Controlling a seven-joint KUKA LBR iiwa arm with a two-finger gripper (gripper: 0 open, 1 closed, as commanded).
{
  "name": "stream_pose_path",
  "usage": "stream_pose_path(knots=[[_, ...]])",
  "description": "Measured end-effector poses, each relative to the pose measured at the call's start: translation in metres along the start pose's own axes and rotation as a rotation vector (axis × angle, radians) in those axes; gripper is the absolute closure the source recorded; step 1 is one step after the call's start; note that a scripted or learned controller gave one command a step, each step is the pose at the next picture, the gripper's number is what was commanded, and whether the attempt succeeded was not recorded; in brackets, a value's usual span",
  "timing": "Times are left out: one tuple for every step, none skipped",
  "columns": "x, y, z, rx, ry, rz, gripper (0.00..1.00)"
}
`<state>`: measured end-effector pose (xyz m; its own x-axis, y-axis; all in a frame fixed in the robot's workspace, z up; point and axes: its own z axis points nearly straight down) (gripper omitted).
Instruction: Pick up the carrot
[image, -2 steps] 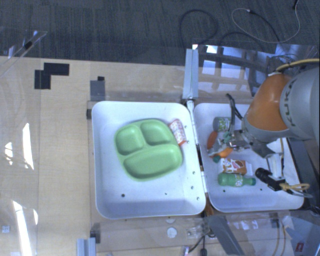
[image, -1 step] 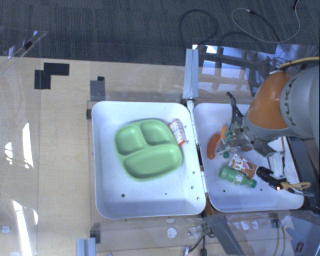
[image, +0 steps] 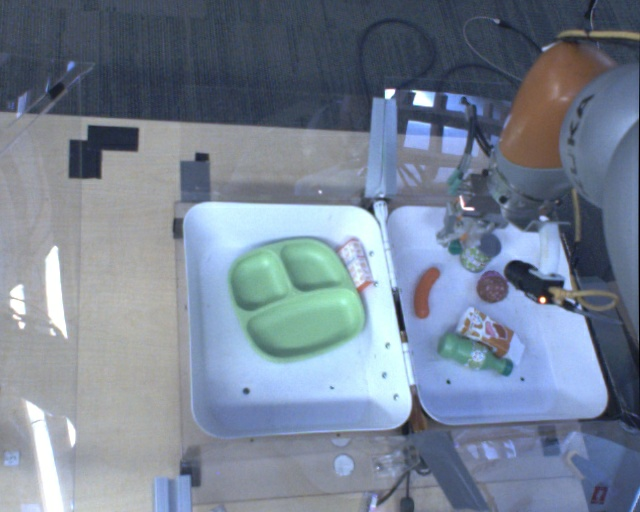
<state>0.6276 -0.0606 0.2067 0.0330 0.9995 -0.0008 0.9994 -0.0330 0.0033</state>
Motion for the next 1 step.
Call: stream_pose_path(knots=[[-0.0004, -0.0691, -0.0156, 0.0, 0.001, -0.288, 1.0]])
